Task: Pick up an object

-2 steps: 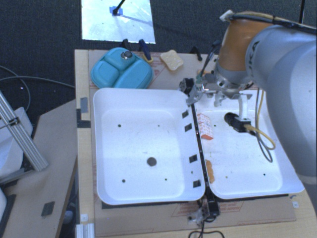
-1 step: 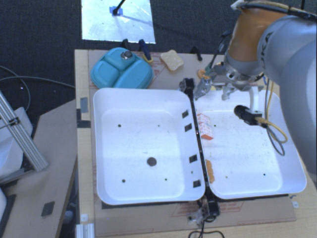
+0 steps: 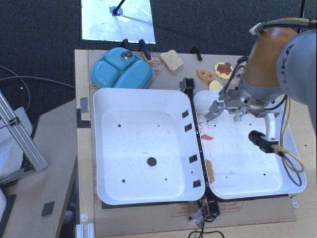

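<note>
Arm (image 3: 277, 58): reaching in from the right, its orange band hanging over the far edge of the right bin, the grey body running off toward the right edge of the bench.

Gripper (image 3: 216, 109): hovering low over the far left corner of the right bin, pointing toward the divider between the bins.

Fingers: sitting too small and dark against the wrist for me to tell whether they are open or closed; nothing is showing between them.

Right bin (image 3: 257, 182): lying on the right half of the bench, carrying a red and white item and an orange piece.

Red and white item (image 3: 204, 130): lying along the bin's left wall, just below and to the left of the gripper, near it but looking apart from it.

Orange piece (image 3: 210, 171): resting further along the same left wall, toward the bin's near corner, well apart from the gripper.

Left bin (image 3: 106, 182): lying beside the right one, holding a small dark disc (image 3: 151, 161) near its middle.

Blue tray (image 3: 122, 69): sitting on the bench behind the left bin's far edge.

Bread slice (image 3: 172, 60): lying on the bench's far edge, right of the tray.

Toy foods (image 3: 216, 73): sitting clustered behind the right bin's far left corner, outside it.
</note>
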